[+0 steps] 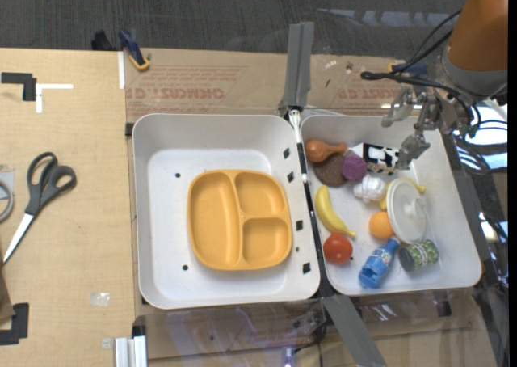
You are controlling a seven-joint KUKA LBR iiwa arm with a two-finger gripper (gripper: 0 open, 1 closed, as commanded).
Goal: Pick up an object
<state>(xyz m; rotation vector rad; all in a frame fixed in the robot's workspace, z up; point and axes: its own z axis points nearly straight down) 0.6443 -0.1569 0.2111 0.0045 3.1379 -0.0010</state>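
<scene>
The task names no single object, so the candidates are the clutter in the right bin [462,220]: a banana [329,210] lies near the bin's left wall, with a red tomato-like ball [338,249] below it and a brown, pear-shaped piece [321,149] above; a dark brown round item [329,170] touches a purple one [353,166]; a small white object [370,188] sits beside a white plate or lid [405,210], which stands tilted; an orange ball [380,225] rests against that lid's lower left; a blue bottle [376,267] and a green patterned can [419,255] lie near the front wall; a black-and-white item [378,156] sits toward the back.

The gripper [414,147] hangs over the rear of this bin, just right of the black-and-white item; whether its fingers are spread or closed cannot be told, and nothing is seen between them; the arm's orange band [478,22] rises toward the upper right corner.

The left bin [153,196] holds a yellow divided tray [240,218]; on the wooden bench [65,260], well apart to the left, lie scissors [39,192].
</scene>
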